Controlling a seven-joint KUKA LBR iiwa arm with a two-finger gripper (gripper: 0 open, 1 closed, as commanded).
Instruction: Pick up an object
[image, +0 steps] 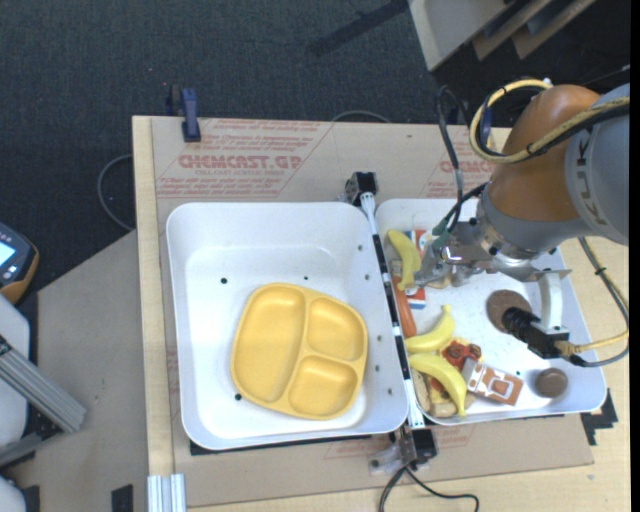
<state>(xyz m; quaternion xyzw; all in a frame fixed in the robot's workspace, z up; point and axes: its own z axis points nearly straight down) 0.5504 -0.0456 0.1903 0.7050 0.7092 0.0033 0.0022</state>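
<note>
The nearest thing to the claw (437, 262) is a yellow toy banana (403, 252) at the far left of the right bin (585, 385), just beside the wall between the two bins. It looks light, smooth and a bit slippery, so the thick middle seems the best place to pinch it. The claw hangs just to its right; whether it is spread or pressed together cannot be told. Two more bananas (436, 352) lie nearer, with a brown round thing (506, 306) to their right. The left bin (190, 240) holds a yellow tray (298, 349). Both bins sit on the tabletop (155, 170).
</note>
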